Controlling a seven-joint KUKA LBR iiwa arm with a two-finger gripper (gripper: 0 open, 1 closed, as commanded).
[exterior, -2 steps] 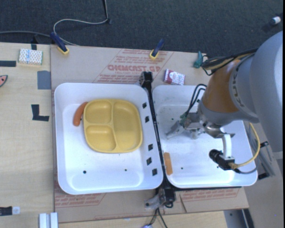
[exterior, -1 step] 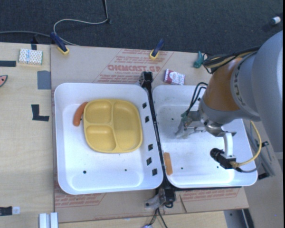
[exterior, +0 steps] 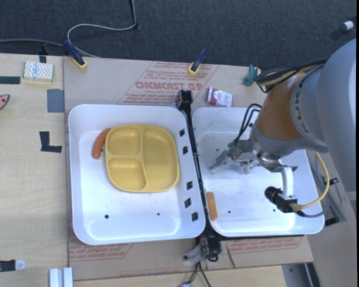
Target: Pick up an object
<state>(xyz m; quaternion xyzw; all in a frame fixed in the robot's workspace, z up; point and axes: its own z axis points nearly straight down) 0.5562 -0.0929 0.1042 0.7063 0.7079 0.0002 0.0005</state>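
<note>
1. Cardboard-covered bench [exterior: 167, 79] with two shallow white bins side by side; dark carpet runs along the far edge, and a few clips and a small wrapped packet [exterior: 218, 97] sit on the cardboard behind the bins.

2. Starting from the gripper [exterior: 222, 162]: it's down over the right bin [exterior: 251, 220], near that bin's left wall, about midway between its near and far edges. The metal fingers [exterior: 218, 164] look a bit spread, pointing toward the divider, and I can't see anything between them, so I'd call it empty-handed.

3. Closest grabbable thing is the small orange stick [exterior: 211, 205], lying on the right bin floor close against the left wall, toward the near-left corner. It's near the gripper but clearly apart from it.

4. To do this step well, I reckon: line up over the middle of the stick, turn the fingers to close across its narrow width, and watch that wall, since one finger has very little room there.

5. Further out, the left bin [exterior: 84, 220] has a yellow divided plate [exterior: 142, 158] in its far half, with a little sausage [exterior: 99, 143] touching the plate's left rim. Both are a longer reach and tougher grabs.
</note>
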